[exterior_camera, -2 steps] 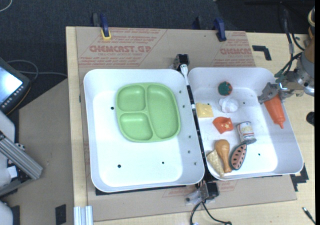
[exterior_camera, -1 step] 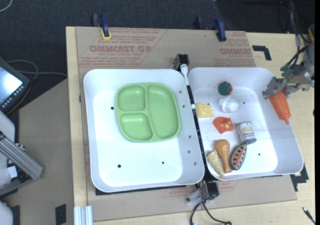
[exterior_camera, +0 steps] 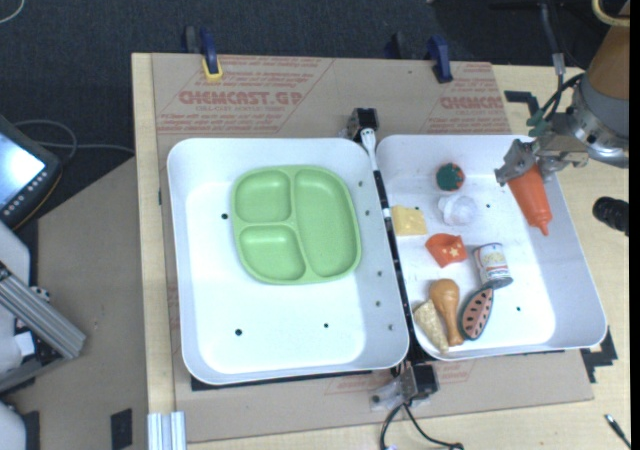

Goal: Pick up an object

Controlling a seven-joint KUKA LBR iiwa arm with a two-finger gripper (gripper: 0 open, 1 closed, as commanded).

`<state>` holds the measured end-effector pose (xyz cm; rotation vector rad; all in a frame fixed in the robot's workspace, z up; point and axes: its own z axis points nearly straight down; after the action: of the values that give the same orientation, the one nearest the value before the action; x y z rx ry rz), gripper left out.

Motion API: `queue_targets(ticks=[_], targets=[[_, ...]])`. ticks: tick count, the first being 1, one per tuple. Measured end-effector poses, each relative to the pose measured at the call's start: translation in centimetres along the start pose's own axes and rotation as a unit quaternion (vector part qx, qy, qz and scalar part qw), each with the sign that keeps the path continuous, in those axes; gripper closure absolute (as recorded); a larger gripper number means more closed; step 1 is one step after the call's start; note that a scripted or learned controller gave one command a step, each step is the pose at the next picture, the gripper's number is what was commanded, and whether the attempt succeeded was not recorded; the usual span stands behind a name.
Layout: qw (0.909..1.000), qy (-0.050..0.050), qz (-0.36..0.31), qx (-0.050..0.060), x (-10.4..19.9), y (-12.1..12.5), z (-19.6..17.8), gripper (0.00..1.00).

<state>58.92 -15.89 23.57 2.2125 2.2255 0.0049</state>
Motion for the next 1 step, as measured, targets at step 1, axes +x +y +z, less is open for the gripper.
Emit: queue_targets(ticks=[1], targets=[[1.0000,0.001,0.000,0.003,5.48,0.83,1.42,1.00]])
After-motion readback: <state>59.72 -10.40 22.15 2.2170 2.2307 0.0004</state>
